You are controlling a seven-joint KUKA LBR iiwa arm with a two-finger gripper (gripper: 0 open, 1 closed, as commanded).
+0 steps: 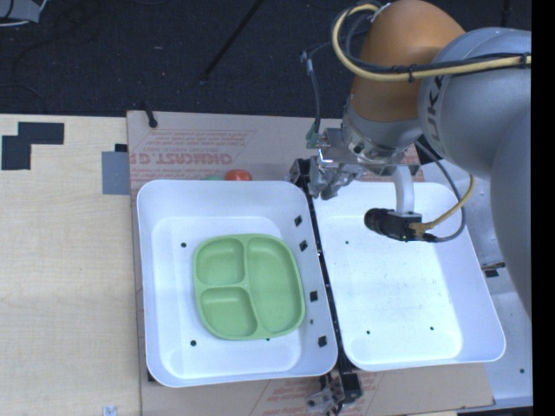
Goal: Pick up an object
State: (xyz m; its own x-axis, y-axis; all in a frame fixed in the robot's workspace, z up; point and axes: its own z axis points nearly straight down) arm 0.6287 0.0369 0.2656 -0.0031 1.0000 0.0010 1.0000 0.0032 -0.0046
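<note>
A light green divided plate [249, 285] with three compartments lies flat in the left white bin [165, 232]. My gripper [327, 178] hangs at the far left corner of the right white bin [416, 319], close to the divider between the two bins. It is up and to the right of the plate, apart from it. The orange wrist band [403, 46] and the grey arm cover much of what lies under them.
A small orange-red object [238, 176] and a bit of green [212, 178] sit just behind the left bin's far rim, on the cardboard sheet [191, 150]. A black connector with a yellow cable [395, 224] hangs over the right bin. Wooden bench top lies to the left.
</note>
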